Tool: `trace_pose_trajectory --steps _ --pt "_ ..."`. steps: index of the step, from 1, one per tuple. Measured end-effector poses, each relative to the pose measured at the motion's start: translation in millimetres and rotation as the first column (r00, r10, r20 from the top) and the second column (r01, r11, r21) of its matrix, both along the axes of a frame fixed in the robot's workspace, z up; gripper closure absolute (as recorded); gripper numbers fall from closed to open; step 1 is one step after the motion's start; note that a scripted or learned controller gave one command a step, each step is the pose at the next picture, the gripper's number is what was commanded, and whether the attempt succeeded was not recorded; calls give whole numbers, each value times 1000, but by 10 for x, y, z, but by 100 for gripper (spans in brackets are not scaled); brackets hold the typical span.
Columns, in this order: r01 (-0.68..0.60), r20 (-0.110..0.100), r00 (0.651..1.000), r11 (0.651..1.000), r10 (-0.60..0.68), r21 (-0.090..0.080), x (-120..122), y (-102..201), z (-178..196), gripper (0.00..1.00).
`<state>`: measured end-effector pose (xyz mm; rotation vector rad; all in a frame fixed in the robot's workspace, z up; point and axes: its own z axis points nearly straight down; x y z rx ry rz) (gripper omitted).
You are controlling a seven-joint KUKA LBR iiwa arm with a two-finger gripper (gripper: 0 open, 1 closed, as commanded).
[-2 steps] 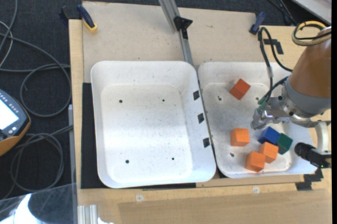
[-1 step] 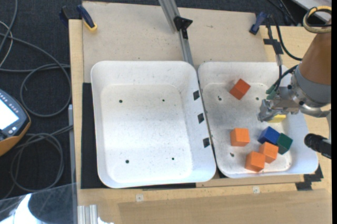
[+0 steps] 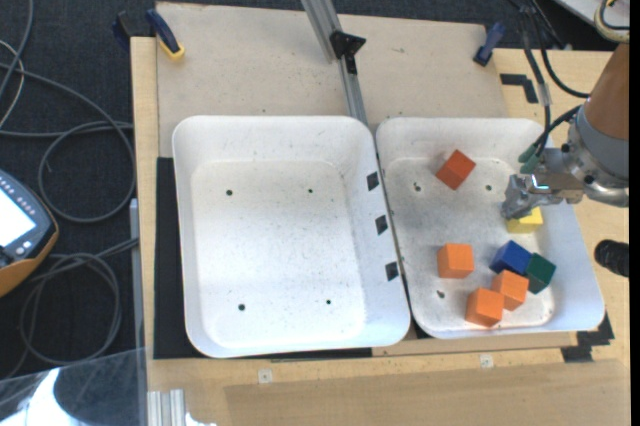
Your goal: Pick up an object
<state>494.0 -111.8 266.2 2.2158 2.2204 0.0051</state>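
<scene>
Claw [image 3: 517,204] sits low over right white shallow plastic bin [image 3: 425,139], small yellow block [image 3: 530,218] directly under and just near-right of its tip, touching or almost; finger state cannot tell, no grip visible; other blocks lie nearer.
</scene>
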Motion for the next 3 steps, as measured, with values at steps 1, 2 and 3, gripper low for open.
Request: trace_pose_trajectory --steps 1,2,3 --pt "-5 -2 1000 1000 5 2 319 466 37 100" --pt "-4 -5 1000 1000 4 2 513 951 -131 100" --pt "-5 -3 1000 1000 5 3 743 1427 -72 100"
